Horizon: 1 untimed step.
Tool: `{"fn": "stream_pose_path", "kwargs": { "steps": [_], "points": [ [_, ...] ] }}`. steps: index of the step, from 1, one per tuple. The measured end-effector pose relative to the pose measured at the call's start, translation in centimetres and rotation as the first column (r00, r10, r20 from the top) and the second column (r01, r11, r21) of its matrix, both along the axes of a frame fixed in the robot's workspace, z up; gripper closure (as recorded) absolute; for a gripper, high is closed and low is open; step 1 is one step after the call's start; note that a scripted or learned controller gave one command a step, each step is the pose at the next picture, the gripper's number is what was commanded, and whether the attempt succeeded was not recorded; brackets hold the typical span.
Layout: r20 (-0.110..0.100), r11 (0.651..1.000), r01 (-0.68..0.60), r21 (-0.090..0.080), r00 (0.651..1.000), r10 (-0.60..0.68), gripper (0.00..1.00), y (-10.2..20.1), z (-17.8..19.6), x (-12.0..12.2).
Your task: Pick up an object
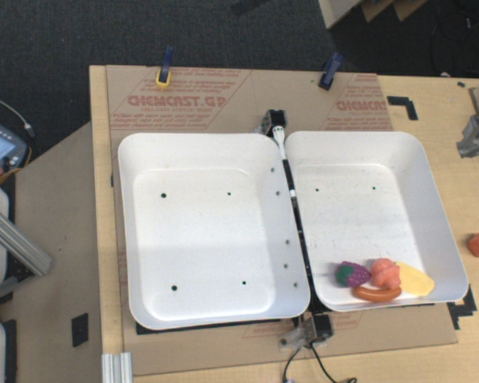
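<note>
Several small toys lie together in the near right corner of the right bin (367, 146). They are a purple grape bunch (352, 274), a pink-orange lump (385, 272), a yellow piece (416, 280) and an orange-red sausage shape (376, 294) along the bin's front wall. A grey metal part of my gripper (472, 136) pokes in at the right edge of the camera view. It is outside the right bin, beyond its far right corner and well away from the toys. Nothing is seen held in it.
The left bin (144, 214) lies beside the right one, with a black divider strip (291, 206) between them. Both rest on a cardboard sheet (223, 94) held by clamps (164, 72) at the back. A small orange thing (477, 245) is at the right edge.
</note>
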<state>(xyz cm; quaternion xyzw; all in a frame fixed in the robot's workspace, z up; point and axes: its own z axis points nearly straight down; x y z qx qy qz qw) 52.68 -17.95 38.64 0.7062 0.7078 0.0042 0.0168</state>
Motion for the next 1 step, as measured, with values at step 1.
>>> {"fn": "stream_pose_path", "kwargs": {
  "steps": [1],
  "points": [
    [-0.036,1.000,0.004,0.020,0.999,-0.003,1.00,0.30,-4.43,-1.91]
  ]
}}
